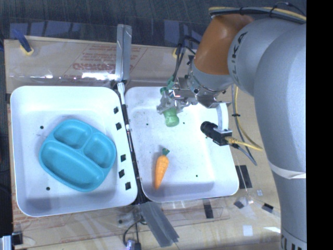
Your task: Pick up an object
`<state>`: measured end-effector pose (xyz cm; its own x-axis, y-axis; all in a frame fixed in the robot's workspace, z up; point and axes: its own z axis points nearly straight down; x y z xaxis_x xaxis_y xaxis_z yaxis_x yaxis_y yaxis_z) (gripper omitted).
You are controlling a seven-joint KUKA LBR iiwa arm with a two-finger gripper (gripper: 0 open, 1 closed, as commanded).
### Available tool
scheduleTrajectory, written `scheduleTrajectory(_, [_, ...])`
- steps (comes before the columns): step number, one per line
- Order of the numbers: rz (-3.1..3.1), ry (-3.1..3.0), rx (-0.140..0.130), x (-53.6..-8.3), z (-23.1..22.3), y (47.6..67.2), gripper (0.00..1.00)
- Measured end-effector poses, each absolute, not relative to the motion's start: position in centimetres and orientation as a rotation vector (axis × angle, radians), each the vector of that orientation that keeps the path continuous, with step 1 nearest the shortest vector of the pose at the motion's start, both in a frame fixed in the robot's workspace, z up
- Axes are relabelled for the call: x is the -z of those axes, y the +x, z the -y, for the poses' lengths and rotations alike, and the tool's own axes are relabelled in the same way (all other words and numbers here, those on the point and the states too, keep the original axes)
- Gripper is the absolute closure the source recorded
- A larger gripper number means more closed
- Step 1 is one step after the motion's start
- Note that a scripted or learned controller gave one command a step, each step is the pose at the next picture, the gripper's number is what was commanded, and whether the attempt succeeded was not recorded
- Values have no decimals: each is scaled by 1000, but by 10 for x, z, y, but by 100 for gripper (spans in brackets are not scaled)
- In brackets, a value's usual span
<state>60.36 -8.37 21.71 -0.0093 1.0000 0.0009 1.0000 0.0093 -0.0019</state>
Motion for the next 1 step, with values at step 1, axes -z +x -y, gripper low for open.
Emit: scheduleTrajectory(1, [2228, -2214, -2, -344, 124, 598, 100])
